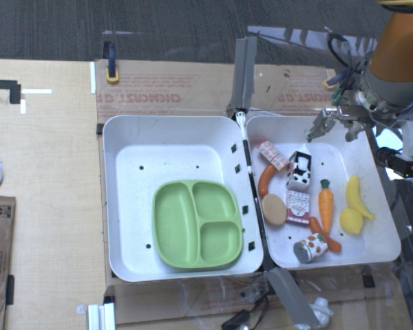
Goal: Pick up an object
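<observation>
**Pincer hangs over the back of the toy bin; nothing lifted yet**

Taking the carrot (325, 205) as the landmark, and going from the near edge of the surface (48, 157) toward the back: nearest the camera, just in front of the carrot, a small can (308, 248) lies tipped on its side against a red sausage (325, 234). Right of the carrot sit a lemon (352, 220) and a banana (358, 196). Left of it lie a red carton (297, 206), a round bread roll (274, 210) and a long sausage (264, 180). Behind it stands a black-and-white box (299, 170), with a pink wrapped snack (274, 156) further back and left. Far left of the carrot, in the other bin (124, 184), rests a green divided plate (197, 223).

Farthest back, behind and slightly right of the carrot, the pincer (321, 124) hangs above the toy bin (372, 249) near its rear wall. I cannot tell its state. No object sits in it, so I judge the pick not yet made: choosing, descending, closing and lifting all remain.
</observation>
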You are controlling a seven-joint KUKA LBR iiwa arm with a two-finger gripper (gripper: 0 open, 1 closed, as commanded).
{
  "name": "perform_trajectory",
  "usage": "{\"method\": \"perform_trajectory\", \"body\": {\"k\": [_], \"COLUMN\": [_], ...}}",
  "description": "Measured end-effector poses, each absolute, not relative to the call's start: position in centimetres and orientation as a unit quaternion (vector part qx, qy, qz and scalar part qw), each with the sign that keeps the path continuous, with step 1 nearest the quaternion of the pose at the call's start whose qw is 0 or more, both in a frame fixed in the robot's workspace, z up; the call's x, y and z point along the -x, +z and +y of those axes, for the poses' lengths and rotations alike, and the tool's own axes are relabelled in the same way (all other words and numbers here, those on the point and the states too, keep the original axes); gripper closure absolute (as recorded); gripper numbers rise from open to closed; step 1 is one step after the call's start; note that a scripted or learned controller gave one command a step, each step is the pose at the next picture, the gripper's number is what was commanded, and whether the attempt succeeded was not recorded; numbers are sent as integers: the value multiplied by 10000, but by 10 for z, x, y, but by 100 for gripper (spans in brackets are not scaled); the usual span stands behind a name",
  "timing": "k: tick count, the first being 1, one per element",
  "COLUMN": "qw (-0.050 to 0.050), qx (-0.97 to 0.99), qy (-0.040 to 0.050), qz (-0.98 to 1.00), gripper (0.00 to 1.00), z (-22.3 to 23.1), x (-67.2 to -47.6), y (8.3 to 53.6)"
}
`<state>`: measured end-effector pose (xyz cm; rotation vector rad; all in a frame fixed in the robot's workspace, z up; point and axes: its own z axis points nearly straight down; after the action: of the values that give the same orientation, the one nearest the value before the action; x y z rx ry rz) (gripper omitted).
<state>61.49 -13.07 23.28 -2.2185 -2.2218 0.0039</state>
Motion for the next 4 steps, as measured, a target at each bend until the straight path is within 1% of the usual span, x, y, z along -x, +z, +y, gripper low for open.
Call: {"method": "perform_trajectory", "body": {"k": [1, 2, 3, 4], "qw": [7, -4, 14, 40], "qx": [6751, 7518, 7391, 7437], "qy": [8, 10, 11, -18], "qz": [-7377, -6593, -6736, -6685], "gripper": [0, 0, 0, 0], "z": [-138, -168, -199, -205], "x": [-590, -575, -557, -530], "y": [131, 283, 116, 91]}}
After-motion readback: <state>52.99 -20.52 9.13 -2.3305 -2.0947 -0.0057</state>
